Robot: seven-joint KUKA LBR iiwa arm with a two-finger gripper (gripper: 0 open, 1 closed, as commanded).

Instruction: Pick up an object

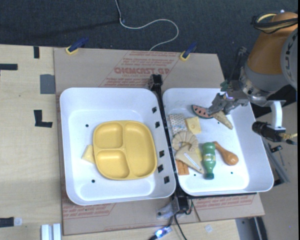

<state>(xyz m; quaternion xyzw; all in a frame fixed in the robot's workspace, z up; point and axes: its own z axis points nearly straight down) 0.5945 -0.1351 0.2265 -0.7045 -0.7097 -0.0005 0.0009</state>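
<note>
The arm is reaching in over the right bin (pixel 255 184), its pincer (pixel 223 104) hanging low near the far rim, fingers clenching what looks like a watermelon slice (pixel 202 112). A green bottle (pixel 208 159) is lying well below it.

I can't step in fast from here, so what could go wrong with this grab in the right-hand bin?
1. The gripper sits over the watermelon slice and a tan wedge that touch; it may nudge both and lift neither.
2. It works close to the right bin wall, so it could scrape there.
3. The green bottle and orange piece lie packed together, so later picks may drag neighbours.
</note>
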